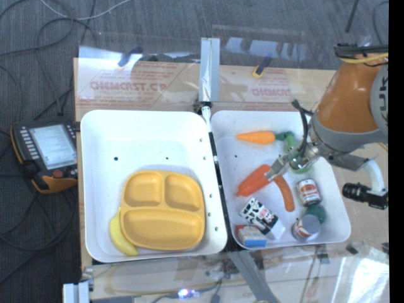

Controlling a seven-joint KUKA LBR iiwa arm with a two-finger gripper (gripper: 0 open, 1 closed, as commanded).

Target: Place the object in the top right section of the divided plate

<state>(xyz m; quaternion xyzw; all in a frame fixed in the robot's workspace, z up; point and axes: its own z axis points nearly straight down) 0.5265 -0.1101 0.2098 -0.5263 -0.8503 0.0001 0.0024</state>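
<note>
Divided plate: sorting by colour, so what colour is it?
Yellow; the divided plate shows best in the camera view.

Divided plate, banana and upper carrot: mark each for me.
divided plate (165,225), camera view, floor of its large lower section.
banana (120,238), camera view, middle of its curve.
upper carrot (255,137), camera view, mid-body.

Two bins (95,169), one divided plate (164,208), two carrots (255,137)

I see a yellow divided plate (164,208) in the white left bin (101,169), two orange carrots (255,137), and a black-and-white cow-patterned carton (259,214).
</note>
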